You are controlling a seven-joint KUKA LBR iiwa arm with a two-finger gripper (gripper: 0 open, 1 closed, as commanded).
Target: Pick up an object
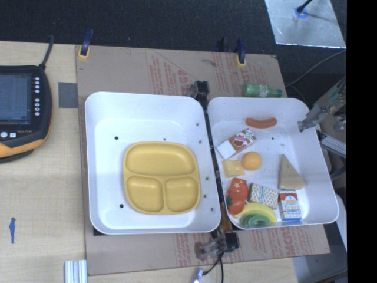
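My claw [307,122] sits at the right edge of the right bin [321,164], near its far corner, and it is too small and blurred for me to tell its state; I see nothing carried in it.

I judge that the main risk is crowding. Along the right bin's near edge the toys are packed: a red pepper-like piece [237,196], a patterned packet [263,194], a small red-and-white carton [289,206] and a yellow-and-green piece [257,215] lie touching or just beside one another. Coming down there could nudge neighbours or pinch two at once. The orange ball [251,160] may roll off, and the sausage [261,122] near the far wall leaves little room beside it. The tan wedge [289,174] has sloped faces that could slip.

The right bin also holds a red-and-white wrapper [242,140] and a yellow cheese block [233,168] by its left wall. The left bin [103,158] holds a yellow divided plate [161,177], its three compartments bare. A green bottle [261,91] lies on the worktop, just past the right bin's far edge.
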